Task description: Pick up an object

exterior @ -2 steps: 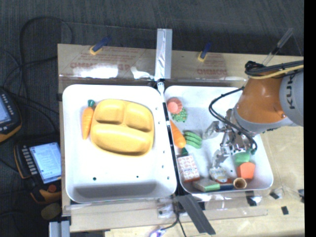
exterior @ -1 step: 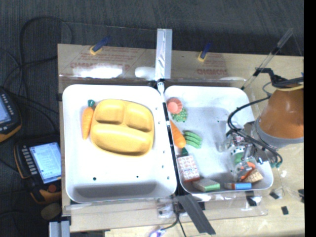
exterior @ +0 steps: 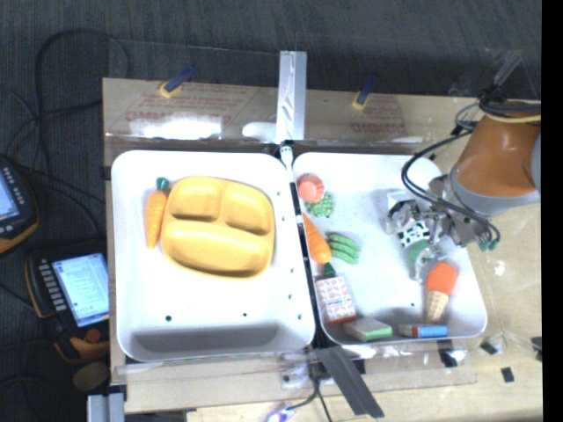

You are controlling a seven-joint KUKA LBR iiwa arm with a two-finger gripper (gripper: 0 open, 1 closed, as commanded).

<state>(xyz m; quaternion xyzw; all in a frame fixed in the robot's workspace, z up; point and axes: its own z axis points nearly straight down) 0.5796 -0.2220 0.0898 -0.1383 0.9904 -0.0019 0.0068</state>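
Closest to the lens: green block (exterior: 369,329), flat by the front wall of the right bin (exterior: 369,181). Then, left to right. Left bin (exterior: 176,316): orange carrot (exterior: 155,214) just beside a yellow sectioned tray (exterior: 218,225), both at rest. Right bin, near the divider: red-and-green toy (exterior: 312,193), second carrot (exterior: 315,241), green pod (exterior: 345,248), small patterned box (exterior: 334,299). Further right: blue marker (exterior: 424,331) by the front wall, then toy cone (exterior: 438,290) with an orange top. Gripper (exterior: 419,236) low in the right bin, near the cone but apart from it. Cannot tell whether open or closed, nor whether clamped on anything. Judged: descent into the bin done, grasp and lift not yet shown; cone the likeliest pick, lying on the bin floor.
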